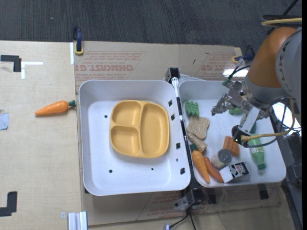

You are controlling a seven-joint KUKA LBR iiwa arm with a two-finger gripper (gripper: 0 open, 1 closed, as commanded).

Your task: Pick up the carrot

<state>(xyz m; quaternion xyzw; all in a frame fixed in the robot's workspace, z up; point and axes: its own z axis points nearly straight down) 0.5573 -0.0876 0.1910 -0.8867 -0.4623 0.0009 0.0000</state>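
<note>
Orange and tapered, the carrot (198,165) lies in the right bin (269,174) at about 7 o'clock, close to the wall it shares with the left bin (96,166). A second carrot (214,170), redder, lies touching it on its 3 o'clock side. A third carrot (53,108) with a green stub rests on the bare bench (38,152) at 9 o'clock of the left bin, well apart from the arm. From where I stand the pair in the bin looks the likelier target, but the task does not settle it.

Gripper (224,105) position: over the right bin at about 12 o'clock, with the carrot at its 7 o'clock. Nothing is seen held in it. Whether it is spread or pressed together cannot be told from this angle.

Neighbours: bread slices (197,131) at the carrot's 12 o'clock, a small tin (224,156) at its 2 o'clock, and a black-and-white box (238,170) beyond the second carrot.

Handling, as judged: it looks like a toy, so it is probably light, stiff and smooth, and the taper may let it slip toward the thin end. Take hold across the thick 12 o'clock half, jaws closing crosswise to its length. Risk: the second carrot and the bin wall leave little room on either side.
</note>
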